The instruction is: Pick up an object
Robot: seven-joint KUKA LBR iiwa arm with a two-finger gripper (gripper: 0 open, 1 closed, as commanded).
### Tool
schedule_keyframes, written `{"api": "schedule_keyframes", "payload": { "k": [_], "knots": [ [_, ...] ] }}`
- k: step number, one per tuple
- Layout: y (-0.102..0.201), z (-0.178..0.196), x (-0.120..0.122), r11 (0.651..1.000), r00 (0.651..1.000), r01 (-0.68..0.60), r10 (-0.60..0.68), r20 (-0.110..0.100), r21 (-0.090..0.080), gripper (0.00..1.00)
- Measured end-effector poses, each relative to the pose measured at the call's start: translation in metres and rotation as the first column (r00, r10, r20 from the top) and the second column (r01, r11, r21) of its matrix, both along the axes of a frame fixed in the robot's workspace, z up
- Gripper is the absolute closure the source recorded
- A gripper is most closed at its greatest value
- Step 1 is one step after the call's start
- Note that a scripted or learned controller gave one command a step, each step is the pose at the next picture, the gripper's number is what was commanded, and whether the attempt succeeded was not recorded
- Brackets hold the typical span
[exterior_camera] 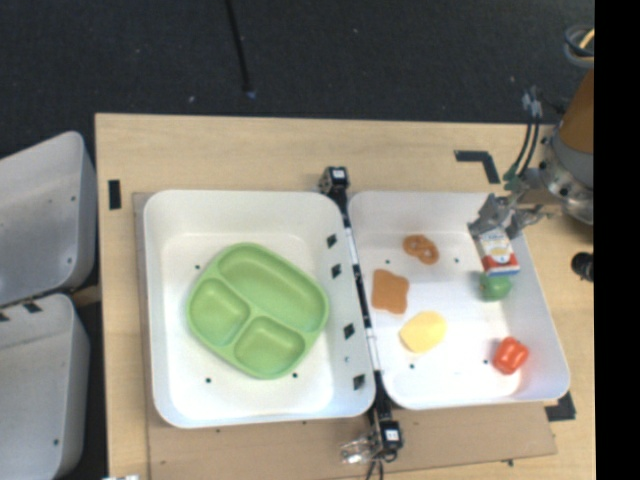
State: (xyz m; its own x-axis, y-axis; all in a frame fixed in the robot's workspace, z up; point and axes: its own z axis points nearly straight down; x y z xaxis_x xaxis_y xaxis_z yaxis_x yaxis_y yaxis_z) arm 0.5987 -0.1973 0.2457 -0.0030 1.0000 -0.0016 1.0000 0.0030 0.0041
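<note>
Two shallow white bins sit side by side on the bench. Taking the green divided plate [258, 310] in the left bin [160, 268] as landmark: everything loose lies to its right, across the divider, in the right bin [450, 388]. Count there: one pretzel-shaped brown piece [421, 249], one orange toast-like slab [389, 291], one yellow lemon-like lump [422, 332], one red pepper-like piece [509, 355], one small green-and-red item [496, 273] farthest from the plate. Five candidates; one plate with three compartments, nothing on it. The gripper [493, 230] hangs low over the far side of the right bin, directly above and apparently touching the green-and-red item. Judged from that position, this is the chosen target, likely because it lies nearest the arm's entry side. Its fingers blur into the item's top, so the opening and any hold cannot be told. The other four lie well apart from one another, leaving room for a descent.
</note>
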Motion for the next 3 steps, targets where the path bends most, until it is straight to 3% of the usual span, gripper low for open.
{"api": "schedule_keyframes", "payload": {
  "k": [1, 3],
  "knots": [
    [-0.001, 0.020, 0.001, 1.000, 1.000, 0.001, -0.001, -0.001, 0.000, 1.00],
    [0.104, 0.001, 0.007, 1.000, 1.000, -0.003, 0.003, -0.005, 0.002, 1.00]
  ]
}}
